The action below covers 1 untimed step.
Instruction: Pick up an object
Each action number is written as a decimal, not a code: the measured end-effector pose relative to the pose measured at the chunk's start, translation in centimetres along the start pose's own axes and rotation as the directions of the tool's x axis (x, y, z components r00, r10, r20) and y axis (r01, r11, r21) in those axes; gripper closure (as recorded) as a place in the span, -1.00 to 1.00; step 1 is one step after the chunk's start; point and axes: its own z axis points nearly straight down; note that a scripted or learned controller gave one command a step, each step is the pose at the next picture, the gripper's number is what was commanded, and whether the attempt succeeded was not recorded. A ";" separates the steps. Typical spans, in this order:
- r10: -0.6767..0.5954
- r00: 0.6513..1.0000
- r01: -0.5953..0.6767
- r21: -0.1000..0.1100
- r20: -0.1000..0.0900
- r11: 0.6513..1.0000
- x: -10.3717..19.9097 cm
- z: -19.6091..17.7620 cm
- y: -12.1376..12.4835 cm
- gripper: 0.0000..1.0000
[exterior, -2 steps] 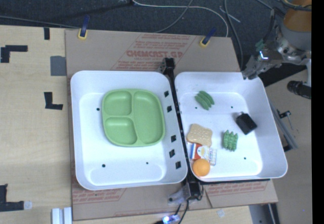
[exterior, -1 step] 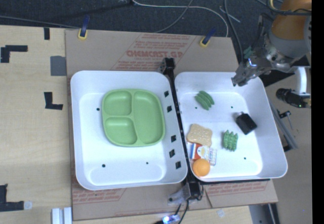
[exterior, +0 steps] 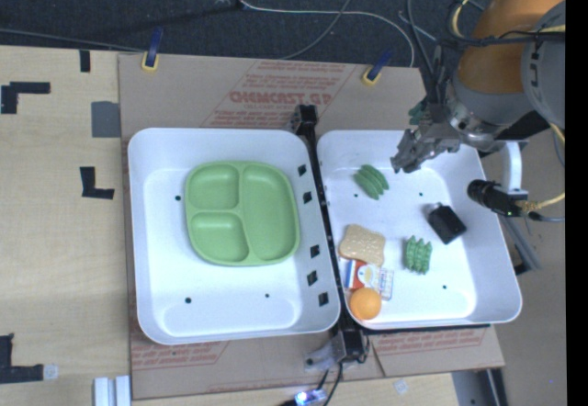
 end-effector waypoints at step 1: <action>0.000 1.000 0.000 0.000 0.000 1.000 5.2 1.1 -2.6 1.00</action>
